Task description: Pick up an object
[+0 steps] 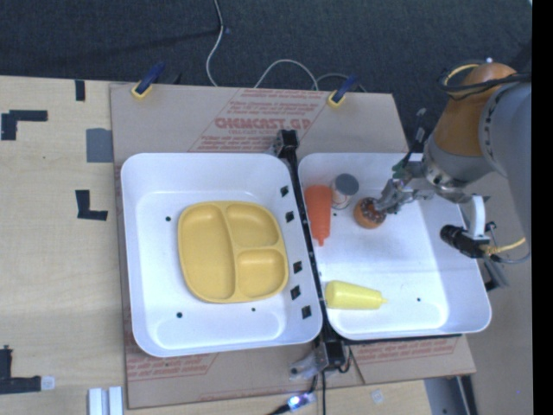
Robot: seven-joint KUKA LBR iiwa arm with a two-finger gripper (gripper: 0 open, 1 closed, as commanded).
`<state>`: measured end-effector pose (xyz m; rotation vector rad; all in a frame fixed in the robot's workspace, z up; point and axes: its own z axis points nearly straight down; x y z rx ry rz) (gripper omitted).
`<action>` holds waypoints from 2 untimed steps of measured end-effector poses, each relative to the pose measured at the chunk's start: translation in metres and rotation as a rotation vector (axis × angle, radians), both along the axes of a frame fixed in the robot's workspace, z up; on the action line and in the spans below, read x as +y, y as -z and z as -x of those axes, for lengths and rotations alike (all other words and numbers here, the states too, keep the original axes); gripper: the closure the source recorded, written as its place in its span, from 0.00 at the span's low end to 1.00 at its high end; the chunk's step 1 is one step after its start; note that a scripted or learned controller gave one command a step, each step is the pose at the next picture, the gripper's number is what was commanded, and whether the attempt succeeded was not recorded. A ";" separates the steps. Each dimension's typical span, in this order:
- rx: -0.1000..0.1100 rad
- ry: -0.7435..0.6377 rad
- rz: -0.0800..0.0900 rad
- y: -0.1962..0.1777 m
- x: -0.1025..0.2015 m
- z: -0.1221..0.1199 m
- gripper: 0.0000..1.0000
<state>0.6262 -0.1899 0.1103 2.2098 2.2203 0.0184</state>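
You see a wooden bench (52,258) with black tape marks, and on it a brown cardboard sheet (259,119) carrying two shallow white plastic bins side by side.

The left white bin (147,318) holds a yellow plastic divided plate (232,251) with three compartments, lying flat near the bin's middle. A black clip-studded divider (298,240) runs between the two bins, from twelve o'clock to six o'clock.

In the right white bin (432,314), at about ten o'clock and just beside the divider, you find an orange carrot-shaped toy (319,213), lying lengthwise along the divider. Just beside it, toward twelve o'clock, stands a small jar with a grey round lid (344,188). Next to the jar, toward one o'clock of the bin's middle, sits a small round brown-and-orange object (370,214); its exact nature is too small to tell. At about seven o'clock in this bin lies a pale yellow cone-shaped plastic piece (352,296), its tip pointing to three o'clock.

The grey arm with the orange band (467,119) reaches in from three o'clock, and its two-finger gripper (386,201) hangs right at the small round object, apparently touching its upper right edge. You cannot tell from this slant how the jaws stand, nor whether anything sits between them.
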 end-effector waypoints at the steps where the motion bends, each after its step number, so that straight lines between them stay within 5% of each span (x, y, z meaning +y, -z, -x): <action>1: 0.012 0.003 0.003 -0.043 0.004 0.001 1.00; 2: 0.010 0.002 0.003 -0.104 0.012 0.001 1.00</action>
